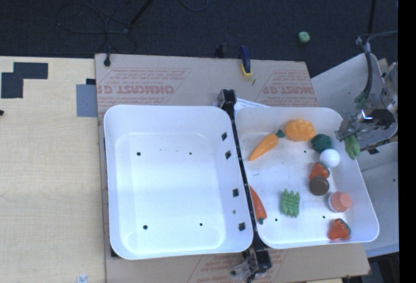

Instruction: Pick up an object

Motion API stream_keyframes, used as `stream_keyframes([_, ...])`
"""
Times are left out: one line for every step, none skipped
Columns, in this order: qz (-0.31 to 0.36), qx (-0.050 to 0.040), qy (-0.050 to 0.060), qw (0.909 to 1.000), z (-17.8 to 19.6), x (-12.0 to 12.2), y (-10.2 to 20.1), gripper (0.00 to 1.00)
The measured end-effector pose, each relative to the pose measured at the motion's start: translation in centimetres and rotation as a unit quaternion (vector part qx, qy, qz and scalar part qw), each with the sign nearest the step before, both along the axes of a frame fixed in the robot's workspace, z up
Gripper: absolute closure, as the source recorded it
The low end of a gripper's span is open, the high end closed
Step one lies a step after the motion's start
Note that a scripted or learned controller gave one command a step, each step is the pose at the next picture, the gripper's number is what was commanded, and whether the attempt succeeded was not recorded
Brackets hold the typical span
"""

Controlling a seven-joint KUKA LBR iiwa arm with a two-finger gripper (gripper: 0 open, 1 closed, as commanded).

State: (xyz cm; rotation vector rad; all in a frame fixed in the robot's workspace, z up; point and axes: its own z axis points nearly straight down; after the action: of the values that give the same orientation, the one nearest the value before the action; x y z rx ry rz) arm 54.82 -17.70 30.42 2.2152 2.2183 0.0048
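Gripper (354, 138) at right edge clamping a green toy (351, 147), right bin (286, 241) holding carrot (262, 146), orange fruit (299, 130), white ball (330, 158)

Both white bins (170, 120) look like smooth, faintly glossy plastic. Under them lies matt brown printed cardboard (162, 83), and at the left of the frame the bench (45, 171) shows a pale wood-look surface. The orange carrot (262, 146) and white ball (330, 158) in the right bin look like smooth plastic; the floor (195, 2) along the top is dark, rough carpet
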Motion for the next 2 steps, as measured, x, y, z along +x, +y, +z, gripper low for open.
stream_keyframes([-0.001, 0.0026, 0.009, 1.0000, -12.3, 1.6, 0.2, 1.00])
stream_keyframes([0.002, 0.0038, 0.009, 1.0000, -20.1, 2.4, 5.7, 1.00])
